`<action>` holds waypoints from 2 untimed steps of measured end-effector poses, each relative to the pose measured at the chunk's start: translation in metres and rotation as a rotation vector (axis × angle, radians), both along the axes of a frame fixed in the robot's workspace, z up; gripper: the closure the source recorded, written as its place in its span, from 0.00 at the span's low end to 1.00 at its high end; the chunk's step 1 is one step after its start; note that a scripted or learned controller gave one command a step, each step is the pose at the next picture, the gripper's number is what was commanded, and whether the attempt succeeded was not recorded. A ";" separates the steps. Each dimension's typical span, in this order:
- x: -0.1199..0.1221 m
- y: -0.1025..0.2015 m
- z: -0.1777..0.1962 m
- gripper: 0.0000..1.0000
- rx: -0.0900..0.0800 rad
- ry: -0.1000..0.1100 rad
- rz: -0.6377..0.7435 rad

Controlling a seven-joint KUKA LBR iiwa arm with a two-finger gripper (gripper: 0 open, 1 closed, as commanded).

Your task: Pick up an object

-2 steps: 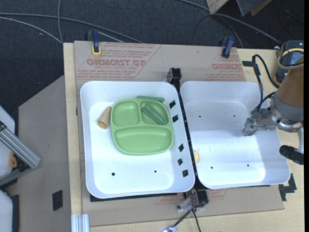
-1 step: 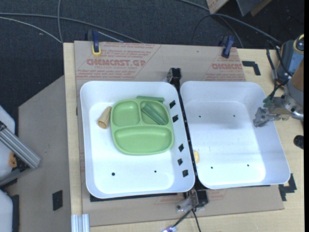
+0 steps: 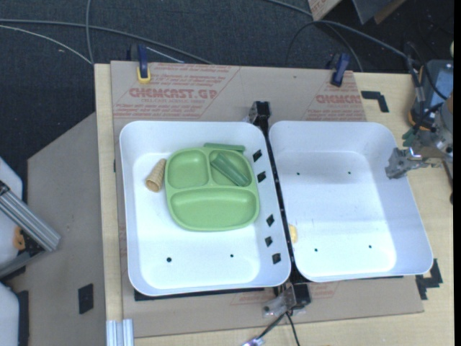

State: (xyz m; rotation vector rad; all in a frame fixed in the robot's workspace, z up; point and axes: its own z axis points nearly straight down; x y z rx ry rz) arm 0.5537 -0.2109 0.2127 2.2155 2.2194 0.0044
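Task barely begun, by the look of it: nothing lifted, all objs lying in the left bin (image 3: pixel 137 193), well apart from the gripper (image 3: pixel 400 166). Green divided plate (image 3: pixel 212 189) flat near bin centre, w/ a darker green piece (image 3: pixel 232 169) resting in its upper-right compartment; another green strip (image 3: pixel 225 148) just beyond the plate's top rim, touching or nearly so. Small tan cone (image 3: pixel 155 175) lying on its side just beside the plate's left edge, prob. the easiest pick. Tiny yellowish bit (image 3: pixel 293 232) at the seam between bins, too small to ID. Right bin (image 3: pixel 403 244) bare apart from dark dots on its floor. Gripper hanging at the right bin's right rim, upper part, arm (image 3: pixel 432 99) coming in from the right edge of view, wrist up high, mostly cropped. Gripper state: can't tell, too blurred and small to judge how far apart; nothing seen in it. Left to do, as judged: cross over the right bin to the left one, descend on an obj, close, lift. Both bins on a brown board (image 3: pixel 180 85) clamped to the table (image 3: pixel 389 85).
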 end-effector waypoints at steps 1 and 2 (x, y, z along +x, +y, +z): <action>-0.001 -0.006 0.063 1.00 -0.001 -0.001 -0.001; -0.003 0.047 0.065 1.00 0.004 0.007 0.003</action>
